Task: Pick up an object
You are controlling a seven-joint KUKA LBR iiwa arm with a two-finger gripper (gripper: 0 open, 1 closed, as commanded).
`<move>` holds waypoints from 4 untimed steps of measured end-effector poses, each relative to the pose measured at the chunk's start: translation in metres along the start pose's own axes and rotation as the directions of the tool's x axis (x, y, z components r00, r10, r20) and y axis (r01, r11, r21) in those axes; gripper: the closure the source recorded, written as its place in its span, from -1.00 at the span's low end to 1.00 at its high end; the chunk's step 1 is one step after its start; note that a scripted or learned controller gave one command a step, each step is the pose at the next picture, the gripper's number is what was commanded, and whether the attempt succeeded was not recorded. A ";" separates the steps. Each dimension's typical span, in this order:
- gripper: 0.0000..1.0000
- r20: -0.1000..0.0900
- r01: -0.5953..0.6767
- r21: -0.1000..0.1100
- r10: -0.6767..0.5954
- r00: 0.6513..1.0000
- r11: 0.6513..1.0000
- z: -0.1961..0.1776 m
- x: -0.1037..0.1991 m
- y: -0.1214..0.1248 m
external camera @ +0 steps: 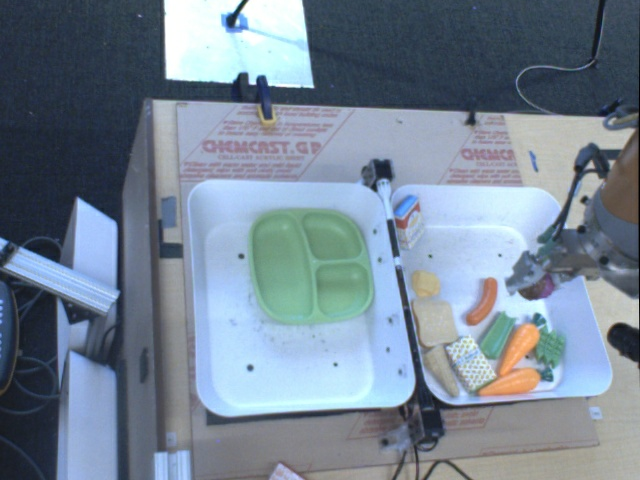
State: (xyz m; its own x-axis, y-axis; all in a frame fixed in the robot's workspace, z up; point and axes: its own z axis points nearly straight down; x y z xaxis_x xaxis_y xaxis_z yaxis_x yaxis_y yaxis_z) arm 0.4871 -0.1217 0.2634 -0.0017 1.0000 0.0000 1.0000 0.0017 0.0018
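Note:
My gripper (528,274) hangs over the right side of the right bin (470,200), reaching in from the right. A dark purple object (542,287) sits right at its tip, partly covered by it; whether it is gripped I cannot tell. To the left of the gripper lies a red sausage (482,300). Below it are a green piece (497,334), two carrots (517,346) and a leafy green item (551,346).
The right bin also holds a small milk carton (407,218), a yellow piece (426,284), a bread slice (435,320) and a checkered packet (470,363). A green divided plate (310,266) lies in the left bin (225,368). A clamp (380,176) sits between the bins.

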 end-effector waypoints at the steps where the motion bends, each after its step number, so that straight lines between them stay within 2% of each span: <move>1: 1.00 0.000 0.003 0.000 -0.003 1.000 1.000 0.002 0.010 0.000; 2: 1.00 0.000 0.003 -0.001 -0.003 1.000 1.000 -0.005 0.077 0.002; 3: 1.00 0.002 0.000 0.001 0.000 1.000 1.000 0.011 -0.010 -0.001; 4: 1.00 0.000 0.003 -0.001 -0.003 1.000 1.000 0.001 0.026 0.000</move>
State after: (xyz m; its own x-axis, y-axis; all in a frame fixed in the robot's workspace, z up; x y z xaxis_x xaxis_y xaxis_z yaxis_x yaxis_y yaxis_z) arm 0.4875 -0.0961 0.2628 -0.0044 1.0000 -0.0003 1.0000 0.0044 0.0033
